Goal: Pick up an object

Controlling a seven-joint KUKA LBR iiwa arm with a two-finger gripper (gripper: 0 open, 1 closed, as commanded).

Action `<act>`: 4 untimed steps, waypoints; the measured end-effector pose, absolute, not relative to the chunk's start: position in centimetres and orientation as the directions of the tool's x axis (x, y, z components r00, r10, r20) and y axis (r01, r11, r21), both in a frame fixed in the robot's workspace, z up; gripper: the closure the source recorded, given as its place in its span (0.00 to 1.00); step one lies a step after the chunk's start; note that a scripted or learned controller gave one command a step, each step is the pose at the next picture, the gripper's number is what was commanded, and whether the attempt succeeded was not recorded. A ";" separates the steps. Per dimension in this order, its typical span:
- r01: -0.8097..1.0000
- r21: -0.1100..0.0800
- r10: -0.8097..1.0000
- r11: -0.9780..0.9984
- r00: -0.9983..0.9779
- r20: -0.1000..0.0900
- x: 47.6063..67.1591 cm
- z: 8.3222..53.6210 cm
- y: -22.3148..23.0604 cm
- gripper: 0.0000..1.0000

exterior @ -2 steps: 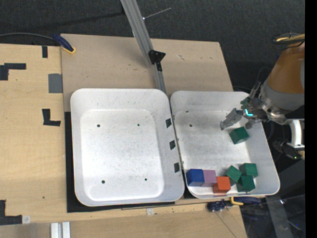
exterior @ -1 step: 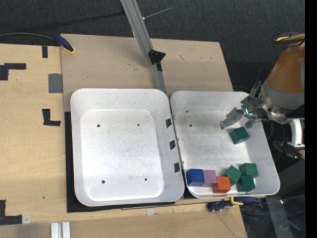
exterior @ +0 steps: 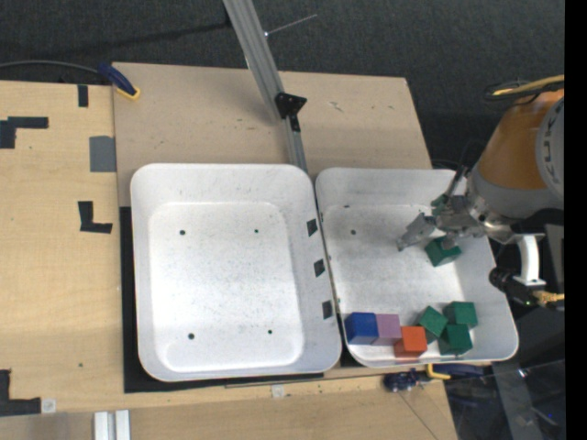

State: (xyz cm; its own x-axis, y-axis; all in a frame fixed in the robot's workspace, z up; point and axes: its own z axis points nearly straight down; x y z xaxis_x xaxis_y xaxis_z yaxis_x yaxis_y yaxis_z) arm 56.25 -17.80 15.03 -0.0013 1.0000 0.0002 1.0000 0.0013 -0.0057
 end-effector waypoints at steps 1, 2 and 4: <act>1.000 -0.004 1.000 0.003 -0.003 0.001 56.2 9.7 -17.6 0.00; 1.000 -0.003 1.000 0.003 -0.003 0.002 56.2 10.9 -17.6 1.00; 1.000 0.005 1.000 0.002 -0.002 -0.001 55.4 21.1 -17.1 1.00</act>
